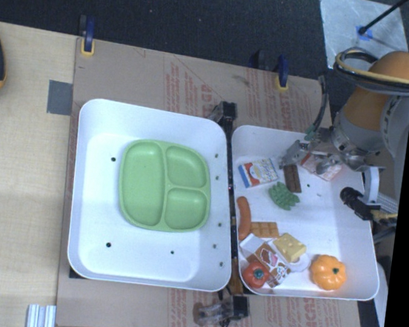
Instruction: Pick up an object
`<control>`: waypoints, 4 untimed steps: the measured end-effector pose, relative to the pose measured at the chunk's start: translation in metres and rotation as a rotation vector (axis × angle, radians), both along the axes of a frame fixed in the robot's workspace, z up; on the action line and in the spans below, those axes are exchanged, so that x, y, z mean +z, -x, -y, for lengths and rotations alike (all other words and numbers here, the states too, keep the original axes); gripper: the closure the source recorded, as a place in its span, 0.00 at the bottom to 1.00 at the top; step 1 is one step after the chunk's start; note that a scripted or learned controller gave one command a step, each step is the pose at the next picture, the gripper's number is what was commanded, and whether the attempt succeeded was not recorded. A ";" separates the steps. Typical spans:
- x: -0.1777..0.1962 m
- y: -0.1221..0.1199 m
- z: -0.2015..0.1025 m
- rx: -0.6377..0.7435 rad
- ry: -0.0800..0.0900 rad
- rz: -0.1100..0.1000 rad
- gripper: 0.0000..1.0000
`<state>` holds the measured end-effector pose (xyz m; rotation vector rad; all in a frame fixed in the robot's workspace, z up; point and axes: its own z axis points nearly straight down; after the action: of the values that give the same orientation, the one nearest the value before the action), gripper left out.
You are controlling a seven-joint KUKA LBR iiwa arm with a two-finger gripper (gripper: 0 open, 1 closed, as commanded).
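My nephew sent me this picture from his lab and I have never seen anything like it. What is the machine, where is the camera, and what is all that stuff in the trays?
The camera looks down from above on a bench with two white bins. The grey arm with the orange band, coming in from the right, is a robot. Its gripper hangs over the right bin, above a dark bar. That bin holds toy foods: a green leaf piece, a sausage, an orange pumpkin, a small box. The left bin holds a green divided plate. I see nothing between its fingers.
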<state>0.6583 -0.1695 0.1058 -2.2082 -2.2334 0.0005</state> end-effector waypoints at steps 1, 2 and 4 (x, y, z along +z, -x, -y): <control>-0.009 0.055 -0.051 -0.006 0.005 0.007 0.00; -0.009 0.008 -0.011 -0.007 0.000 0.006 0.00; -0.009 0.047 -0.050 -0.006 0.006 0.009 0.00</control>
<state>0.6111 -0.1197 0.0969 -2.2228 -2.2345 -0.0027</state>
